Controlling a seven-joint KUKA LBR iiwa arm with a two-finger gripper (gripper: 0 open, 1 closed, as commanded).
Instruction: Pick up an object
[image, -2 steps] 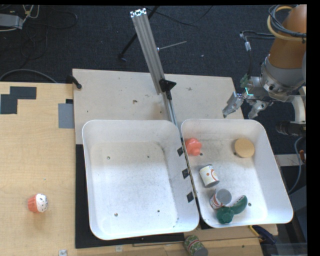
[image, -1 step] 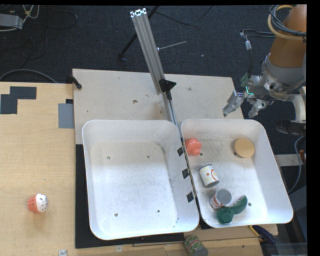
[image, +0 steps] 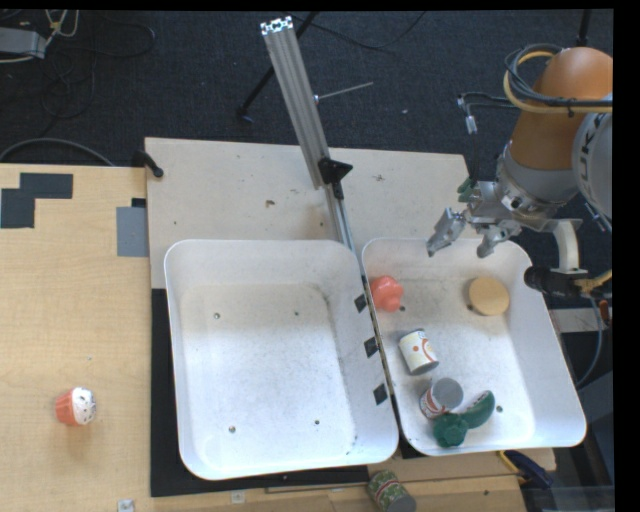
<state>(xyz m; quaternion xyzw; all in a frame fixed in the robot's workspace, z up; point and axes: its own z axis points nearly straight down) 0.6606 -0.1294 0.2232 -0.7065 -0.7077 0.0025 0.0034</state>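
The end effector is seen raised over the far rim of the right bin, its two fingers spread apart with nothing between them. No object has been lifted yet, so the task is judged to be at its start: a descent, a closing of the fingers and a lift are all left to be done. Within the right bin, a tan round disc lies nearest the end effector, just toward the camera from it. An orange-pink soft object rests against the bin's left wall, a small white can with a red mark sits at the bin's middle, and a grey-topped can touching a green toy is found by the near rim. The left bin is seen beside it on the worktop.
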